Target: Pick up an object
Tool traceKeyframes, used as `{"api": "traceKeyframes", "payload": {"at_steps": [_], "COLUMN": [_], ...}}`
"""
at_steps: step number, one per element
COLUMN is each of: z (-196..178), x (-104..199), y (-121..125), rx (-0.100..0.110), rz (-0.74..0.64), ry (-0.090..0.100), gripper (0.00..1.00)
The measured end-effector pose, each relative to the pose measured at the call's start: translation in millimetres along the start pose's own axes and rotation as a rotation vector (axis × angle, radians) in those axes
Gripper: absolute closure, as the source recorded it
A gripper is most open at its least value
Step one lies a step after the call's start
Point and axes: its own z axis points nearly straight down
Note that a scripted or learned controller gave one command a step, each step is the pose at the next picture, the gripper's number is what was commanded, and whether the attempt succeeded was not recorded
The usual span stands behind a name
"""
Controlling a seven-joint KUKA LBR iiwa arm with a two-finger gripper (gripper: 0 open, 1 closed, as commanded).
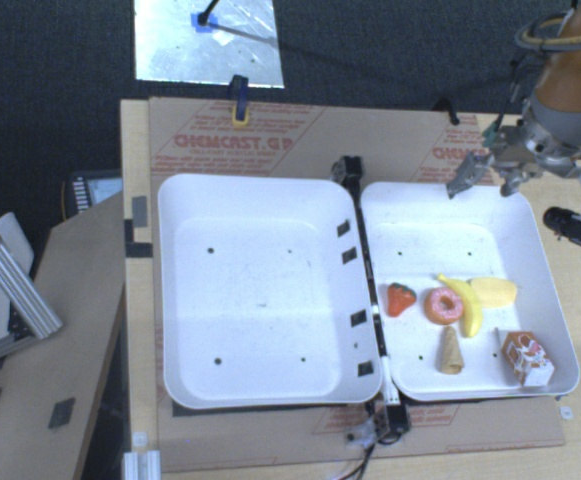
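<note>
In the right white bin (pixel 530 268) sit a little boxy cake slice (pixel 527 358), a tan cone (pixel 451 351), a pink donut (pixel 444 305), a red strawberry (pixel 401 298), a yellow banana (pixel 467 304) and a yellow lemon (pixel 494 291). Farther back, the grey metal claw (pixel 488 176) hangs spread apart, pinching nothing, over the bin's far edge.

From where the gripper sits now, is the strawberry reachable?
Probably yes. The gripper hovers over the right bin's far rim, and the strawberry lies apart from the donut, with bare bin floor between gripper and fruit.

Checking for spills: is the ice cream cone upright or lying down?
Lying down. The tan ice cream cone rests flat on the right white bin's floor, below the pink-iced doughnut.
</note>
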Motion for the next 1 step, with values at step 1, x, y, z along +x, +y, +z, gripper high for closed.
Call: {"api": "traceKeyframes", "payload": {"at_steps": [1], "z": [-94.9], "x": [40.4], "y": [0.1], "rx": [-0.012], "rz": [-0.006], "ry": [0.000], "gripper": [0.00]}}
